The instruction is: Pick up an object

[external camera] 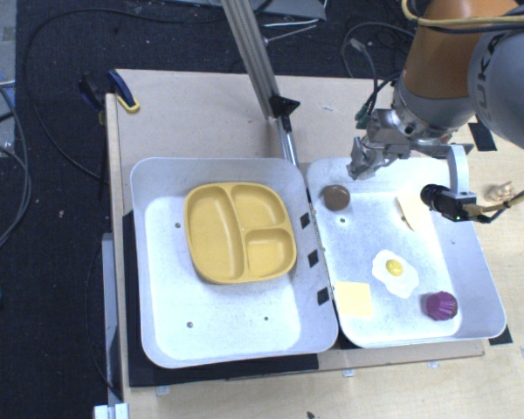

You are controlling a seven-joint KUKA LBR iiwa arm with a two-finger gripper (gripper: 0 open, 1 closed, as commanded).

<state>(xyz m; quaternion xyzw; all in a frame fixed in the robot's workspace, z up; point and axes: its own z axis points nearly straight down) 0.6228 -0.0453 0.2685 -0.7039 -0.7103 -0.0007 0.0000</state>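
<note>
Gripper hovers at the right bin's far-left corner (whether its fingers are apart or together cannot be told); the brown round object lies just nearer and left of it.

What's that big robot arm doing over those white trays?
The arm's gripper hangs over the far end of the right bin, close to a small brown piece, with nothing seen between its fingers. That bin also holds a toy fried egg, a yellow cheese slice, a purple piece and a pale slice. The left bin holds a yellow divided plate. Nothing is picked up yet.
</note>
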